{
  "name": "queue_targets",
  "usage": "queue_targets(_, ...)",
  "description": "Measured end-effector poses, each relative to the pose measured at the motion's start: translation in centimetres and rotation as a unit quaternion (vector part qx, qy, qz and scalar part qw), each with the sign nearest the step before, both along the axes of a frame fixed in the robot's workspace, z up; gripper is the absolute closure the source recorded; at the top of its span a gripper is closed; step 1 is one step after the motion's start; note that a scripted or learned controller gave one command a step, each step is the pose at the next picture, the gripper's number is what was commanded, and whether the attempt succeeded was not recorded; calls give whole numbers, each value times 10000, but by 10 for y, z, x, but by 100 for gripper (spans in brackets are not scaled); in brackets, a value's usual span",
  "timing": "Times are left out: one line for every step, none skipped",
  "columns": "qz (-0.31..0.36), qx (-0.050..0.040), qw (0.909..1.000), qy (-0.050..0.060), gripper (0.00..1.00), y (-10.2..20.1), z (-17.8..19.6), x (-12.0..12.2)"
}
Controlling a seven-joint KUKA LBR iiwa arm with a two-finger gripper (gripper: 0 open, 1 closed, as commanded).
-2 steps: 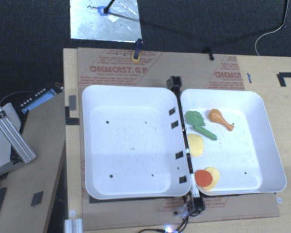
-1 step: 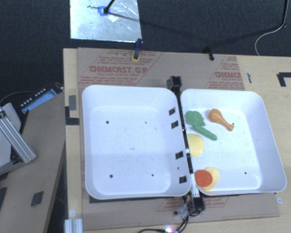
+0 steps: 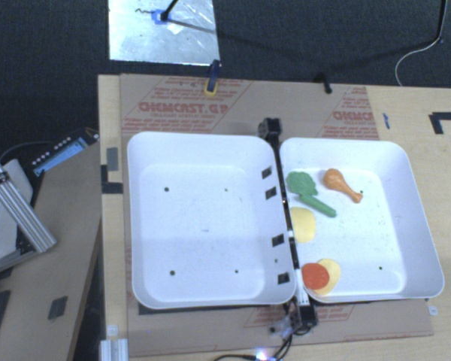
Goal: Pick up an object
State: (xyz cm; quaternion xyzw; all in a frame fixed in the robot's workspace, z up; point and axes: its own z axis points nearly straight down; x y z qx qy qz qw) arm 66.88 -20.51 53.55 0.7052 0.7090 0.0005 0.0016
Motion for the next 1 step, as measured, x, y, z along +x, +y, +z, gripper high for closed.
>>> queue_targets(0, 0, 10000, 0, 100, 0, 0, 0)
